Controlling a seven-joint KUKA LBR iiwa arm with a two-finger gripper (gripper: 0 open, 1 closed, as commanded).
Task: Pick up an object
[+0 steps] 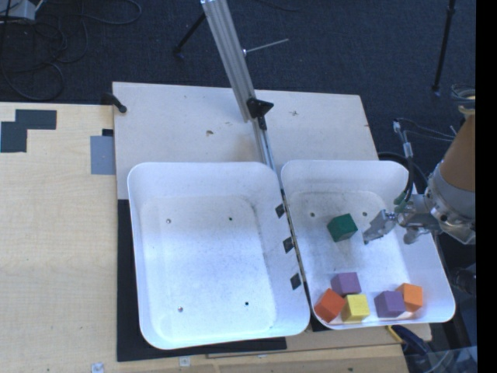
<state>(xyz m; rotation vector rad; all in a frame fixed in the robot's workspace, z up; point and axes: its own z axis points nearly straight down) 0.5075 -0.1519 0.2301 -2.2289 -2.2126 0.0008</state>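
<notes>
In the right bin (pixel 342 171), a green cube (pixel 342 227) lies near the middle. Along the bin's front edge sit a purple cube (pixel 346 283), a red-orange cube (pixel 329 305), a yellow cube (pixel 356 308), a second purple cube (pixel 388 303) and an orange cube (pixel 411 295). My gripper (pixel 394 231) hangs over the bin's right side, just right of the green cube and apart from it. It is open, and nothing sits between its fingers.
The left bin (pixel 202 263) lies beside the right one, with a divider carrying black clips (pixel 287 243) between them. A slanted aluminium rail (pixel 233 61) rises behind the bins. Wooden bench surface (pixel 54 239) extends to the left.
</notes>
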